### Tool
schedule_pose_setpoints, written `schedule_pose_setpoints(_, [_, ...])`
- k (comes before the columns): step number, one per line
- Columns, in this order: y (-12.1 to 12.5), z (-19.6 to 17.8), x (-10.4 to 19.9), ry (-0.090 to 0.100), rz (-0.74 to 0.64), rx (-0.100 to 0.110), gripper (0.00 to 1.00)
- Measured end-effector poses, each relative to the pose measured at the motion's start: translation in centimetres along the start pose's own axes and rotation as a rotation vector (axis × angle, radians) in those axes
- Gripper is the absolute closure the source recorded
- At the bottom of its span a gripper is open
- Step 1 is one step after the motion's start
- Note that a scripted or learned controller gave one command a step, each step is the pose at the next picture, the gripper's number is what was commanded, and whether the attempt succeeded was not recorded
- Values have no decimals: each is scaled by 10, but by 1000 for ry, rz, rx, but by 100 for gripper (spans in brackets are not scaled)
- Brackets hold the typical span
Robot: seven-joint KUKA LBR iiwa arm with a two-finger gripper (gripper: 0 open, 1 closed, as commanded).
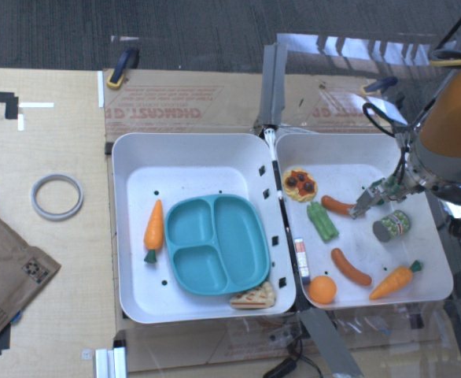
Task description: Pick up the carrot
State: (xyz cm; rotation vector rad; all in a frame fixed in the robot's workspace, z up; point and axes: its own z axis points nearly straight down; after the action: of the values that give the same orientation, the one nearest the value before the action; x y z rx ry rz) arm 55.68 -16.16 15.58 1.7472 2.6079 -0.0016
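Observation:
Two carrots are in view. One orange carrot [153,225] with a green top lies along the left side of the left bin [128,211], beside the teal plate. A second carrot [391,283] lies at the front right corner of the right bin [372,172]. My gripper [369,199] hangs low over the middle of the right bin, right beside the right end of a small red sausage [337,205]. It is well above and to the left of the second carrot, and nothing shows in its grasp.
A teal divided plate [215,244] fills the left bin's middle, with a toast slice [253,296] at its front edge. The right bin also holds a pizza slice [300,184], a green vegetable [322,220], a second sausage [350,267], an orange [322,289] and a green can [392,226].

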Motion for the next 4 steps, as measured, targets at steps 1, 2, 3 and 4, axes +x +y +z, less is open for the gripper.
schedule_pose_setpoints(1, [-69,22,0,3,99,2,0])
schedule_pose_setpoints(2, [-85,37,2,3,-42,1,0])
schedule_pose_setpoints(3, [-91,64,-13,3,-294,0,0])
schedule_pose_setpoints(4, [-90,55,-13,2,-293,-1,100])
